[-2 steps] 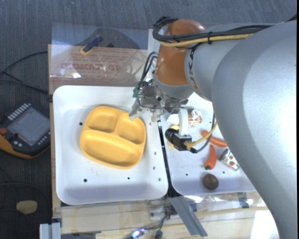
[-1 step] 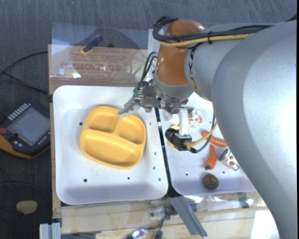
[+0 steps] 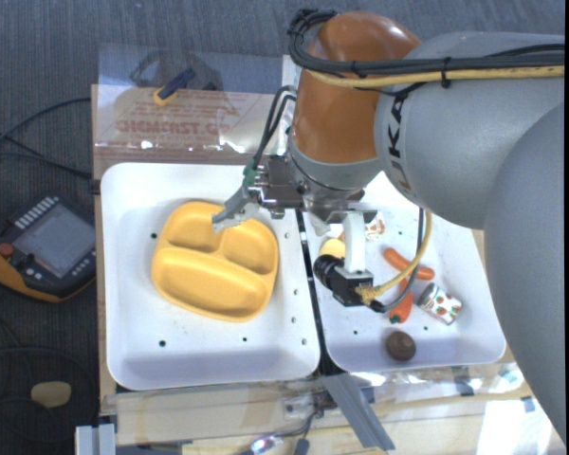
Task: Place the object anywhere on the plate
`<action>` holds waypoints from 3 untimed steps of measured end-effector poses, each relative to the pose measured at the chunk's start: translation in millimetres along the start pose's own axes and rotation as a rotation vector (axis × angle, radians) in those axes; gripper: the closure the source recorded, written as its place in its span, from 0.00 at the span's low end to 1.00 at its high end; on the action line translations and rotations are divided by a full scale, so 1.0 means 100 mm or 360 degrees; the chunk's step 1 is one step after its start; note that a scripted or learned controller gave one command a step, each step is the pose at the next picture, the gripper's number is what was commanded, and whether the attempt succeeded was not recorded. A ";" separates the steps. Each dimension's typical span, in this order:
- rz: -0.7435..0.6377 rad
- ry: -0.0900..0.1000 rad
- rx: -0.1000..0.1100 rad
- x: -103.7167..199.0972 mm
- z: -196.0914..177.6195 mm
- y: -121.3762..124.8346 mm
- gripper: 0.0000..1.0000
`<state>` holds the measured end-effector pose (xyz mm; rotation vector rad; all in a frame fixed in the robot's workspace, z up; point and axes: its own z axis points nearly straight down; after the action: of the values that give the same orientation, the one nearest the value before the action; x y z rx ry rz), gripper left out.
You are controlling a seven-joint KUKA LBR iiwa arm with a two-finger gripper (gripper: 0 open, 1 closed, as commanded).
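A yellow divided plate (image 3: pixel 213 263) lies in the left white bin (image 3: pixel 133 349). Nothing rests on it. The arm's orange-banded wrist hangs over the divide between the two bins, with my gripper (image 3: pixel 299 218) below it, beside the plate's far right edge. A grey part of the tool reaches over the plate's upper rim. In the right bin (image 3: pixel 474 339) lie small objects: a yellow piece (image 3: pixel 332 247) just under the tool, an orange carrot (image 3: pixel 408 262), a brown ball (image 3: pixel 400 346) and a red-and-white piece (image 3: pixel 443 303). I see no object held.
A black cable connector (image 3: pixel 337 282) and a yellow-orange cable hang from the tool into the right bin. The arm's bulk covers that bin's far right. A labelled clear bag (image 3: pixel 171 121) lies behind the left bin, and a handheld pendant (image 3: pixel 38 245) sits off the bench at left.
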<state>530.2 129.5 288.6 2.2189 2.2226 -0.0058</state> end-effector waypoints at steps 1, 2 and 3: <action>0.0004 -0.0001 -0.0004 0.06 -1.46 1.23 0.00; 0.0004 -0.0008 -0.0001 0.06 -1.54 1.23 1.00; 0.0005 -0.0002 0.0002 -0.11 -0.44 0.54 1.00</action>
<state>584.1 118.4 332.2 2.2221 2.2195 -0.0081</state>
